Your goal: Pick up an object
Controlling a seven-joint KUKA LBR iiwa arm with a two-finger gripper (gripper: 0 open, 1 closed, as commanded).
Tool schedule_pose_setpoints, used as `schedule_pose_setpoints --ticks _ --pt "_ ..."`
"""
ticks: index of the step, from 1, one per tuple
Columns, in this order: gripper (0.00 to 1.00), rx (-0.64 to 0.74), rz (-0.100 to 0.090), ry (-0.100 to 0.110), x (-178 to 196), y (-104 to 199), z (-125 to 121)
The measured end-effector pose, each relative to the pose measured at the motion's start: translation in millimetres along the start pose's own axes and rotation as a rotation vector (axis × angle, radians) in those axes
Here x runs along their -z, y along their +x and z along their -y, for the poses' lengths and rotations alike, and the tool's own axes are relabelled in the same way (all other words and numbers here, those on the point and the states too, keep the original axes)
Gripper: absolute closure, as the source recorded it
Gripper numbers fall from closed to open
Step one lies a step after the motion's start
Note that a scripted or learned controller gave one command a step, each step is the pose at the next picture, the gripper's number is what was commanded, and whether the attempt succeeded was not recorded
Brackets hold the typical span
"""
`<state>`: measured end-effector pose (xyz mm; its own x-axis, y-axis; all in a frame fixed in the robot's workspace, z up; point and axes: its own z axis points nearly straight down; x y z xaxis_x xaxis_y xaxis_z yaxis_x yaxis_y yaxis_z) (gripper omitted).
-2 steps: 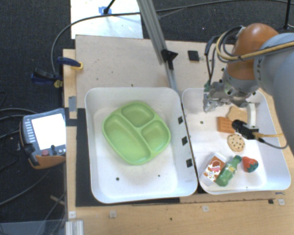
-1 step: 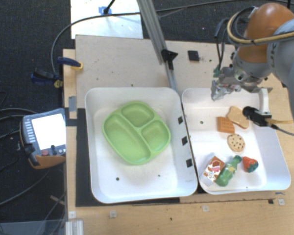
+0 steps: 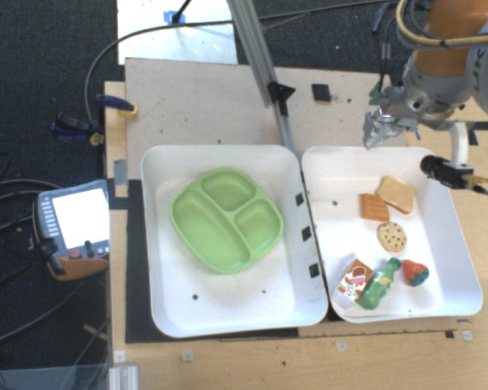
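The right bin (image 3: 462,260) holds several toy foods. A toast slice (image 3: 396,193) and an orange waffle square (image 3: 374,208) lie near its middle, with a chocolate-chip cookie (image 3: 391,236) just below them. Along the front lie a small red-and-white carton (image 3: 355,281), a green bottle (image 3: 378,284) and a red strawberry (image 3: 415,273). My gripper (image 3: 377,130) hangs over the far rim of the right bin, up and left of the toast, with nothing seen in it.
The left bin (image 3: 159,226) holds a green divided plate (image 3: 226,219). A slanted metal pole (image 3: 260,55) rises from between the bins at the back. A handheld pendant (image 3: 73,227) and cables lie off the bench to the left.
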<state>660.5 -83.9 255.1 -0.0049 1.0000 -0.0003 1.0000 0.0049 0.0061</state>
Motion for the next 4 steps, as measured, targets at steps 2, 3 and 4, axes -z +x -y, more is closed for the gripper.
schedule_pose_setpoints --ticks 2,3,4 --pt "1.00 0.003 0.000 0.004 17 57 -1" --pt "1.00 0.003 -0.001 0.004 -2 108 2" --pt "1.00 0.003 -0.001 0.004 2 158 7"
